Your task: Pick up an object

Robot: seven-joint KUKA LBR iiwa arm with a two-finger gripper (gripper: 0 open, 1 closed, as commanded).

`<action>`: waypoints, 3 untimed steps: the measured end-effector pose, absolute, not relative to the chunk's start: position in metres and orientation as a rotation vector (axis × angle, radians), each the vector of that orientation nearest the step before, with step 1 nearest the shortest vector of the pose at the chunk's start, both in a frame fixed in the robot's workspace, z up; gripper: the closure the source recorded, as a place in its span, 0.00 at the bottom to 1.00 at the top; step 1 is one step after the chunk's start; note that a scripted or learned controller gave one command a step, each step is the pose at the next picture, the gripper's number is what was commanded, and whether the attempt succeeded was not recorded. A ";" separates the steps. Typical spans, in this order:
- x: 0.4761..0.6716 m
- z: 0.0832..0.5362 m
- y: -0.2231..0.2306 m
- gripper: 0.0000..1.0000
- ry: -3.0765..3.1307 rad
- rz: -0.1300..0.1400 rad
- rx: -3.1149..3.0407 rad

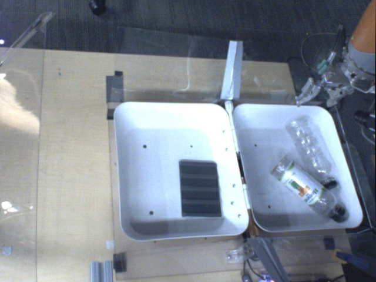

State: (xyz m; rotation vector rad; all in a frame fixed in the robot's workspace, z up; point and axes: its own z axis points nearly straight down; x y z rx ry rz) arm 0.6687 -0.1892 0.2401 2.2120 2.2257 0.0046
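Above the far right corner of the right bin (244, 157), the gripper (322, 90) hangs off the grey arm (363, 51), clear of the bin floor. Fingers look spread, one tip left and one right, nothing between them.

Candidates for the pick, all in the right bin:
- Labelled bottle (302, 187), lying on its side, slanting from upper left to lower right, dark cap at the lower right end near the bin's near right corner.
- Clear bottle (310, 145), also on its side, further back, its dark cap toward the lower right. Its near end lies just beside or touching the labelled one; contact hard to call.

Left bin (135, 157) holds a dark ribbed block (200, 188), flat, toward the near side.

Step in hand, as I judge it: approach, no grasp yet. The clear bottle is nearest the gripper. To do it well, turn the fingers to straddle the bottle across its width, not along it, and come down at mid-body away from where the two bottles crowd. Round, slick plastic may roll or squirt out; a centred closing matters. The bin wall on the right leaves little room.

Writing: the labelled bottle's wrap shows white, green and a touch of orange. Too small to read; no brand made out.
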 end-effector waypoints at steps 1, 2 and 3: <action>0.648 0.116 -0.205 0.00 2.255 0.004 2.182; 0.603 0.095 -0.171 0.00 2.360 0.017 2.038; 0.604 0.095 -0.137 0.00 2.445 0.018 1.935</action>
